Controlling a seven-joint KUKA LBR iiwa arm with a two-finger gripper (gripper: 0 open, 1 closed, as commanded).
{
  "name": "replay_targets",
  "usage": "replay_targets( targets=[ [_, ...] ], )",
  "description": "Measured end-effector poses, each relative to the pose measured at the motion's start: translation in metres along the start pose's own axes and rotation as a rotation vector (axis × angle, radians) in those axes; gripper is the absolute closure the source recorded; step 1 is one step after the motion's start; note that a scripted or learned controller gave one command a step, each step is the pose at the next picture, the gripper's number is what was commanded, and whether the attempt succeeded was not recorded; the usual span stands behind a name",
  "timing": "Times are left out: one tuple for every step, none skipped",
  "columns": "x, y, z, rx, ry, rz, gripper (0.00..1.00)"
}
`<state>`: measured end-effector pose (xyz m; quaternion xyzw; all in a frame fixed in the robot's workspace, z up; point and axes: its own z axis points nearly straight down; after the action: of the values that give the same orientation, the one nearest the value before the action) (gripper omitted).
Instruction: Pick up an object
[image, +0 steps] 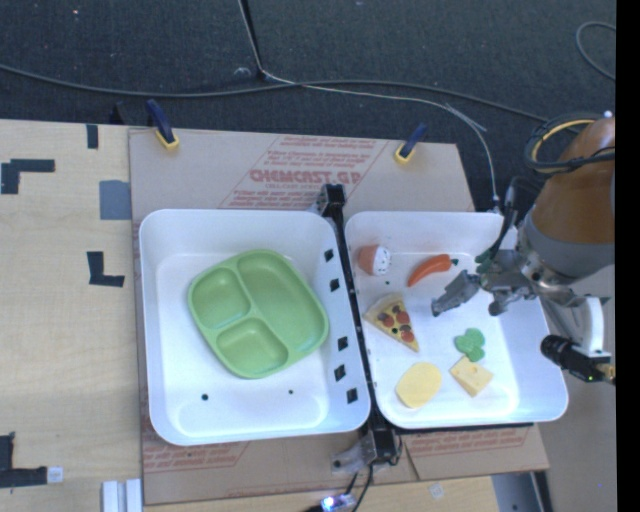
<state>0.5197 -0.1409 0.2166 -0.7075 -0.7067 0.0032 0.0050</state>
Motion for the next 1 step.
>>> replay_targets(
  targets=[
    [0.0000, 0.0023, -0.0045, -0.010, -0.002, -0.002, 0.00]
  ],
)
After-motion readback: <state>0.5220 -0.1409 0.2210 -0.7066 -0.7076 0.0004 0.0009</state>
